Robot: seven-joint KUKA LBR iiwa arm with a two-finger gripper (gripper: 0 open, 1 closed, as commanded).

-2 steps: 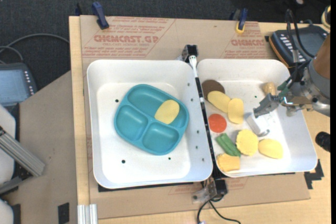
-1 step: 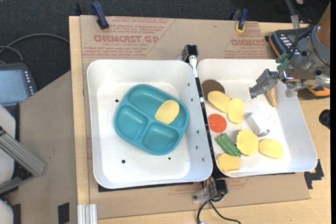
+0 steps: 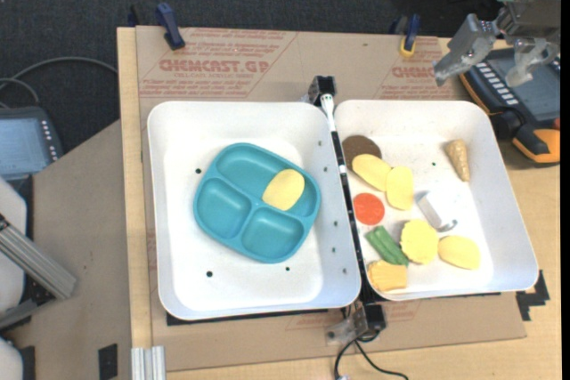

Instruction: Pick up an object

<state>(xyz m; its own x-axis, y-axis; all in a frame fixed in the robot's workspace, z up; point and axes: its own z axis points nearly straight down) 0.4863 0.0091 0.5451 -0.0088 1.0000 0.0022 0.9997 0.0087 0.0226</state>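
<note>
The pincer [image 3: 499, 58] hangs at about two o'clock, outside the right bin [image 3: 499, 267]; I cannot tell its state. The toy food lies in that bin's lower half, toward five o'clock. For a clean pick, I judge the cone-shaped piece [image 3: 459, 159] the best target, since it lies apart from the crowded yellow pieces [image 3: 392, 182].

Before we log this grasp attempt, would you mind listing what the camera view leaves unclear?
- Pincer: small, blurred at the camera view's top right; its grip state is unreadable.
- Arm: cut off by the right edge.
- Brown item: partly under a yellow piece.
- Grey item: too small to identify.
</note>
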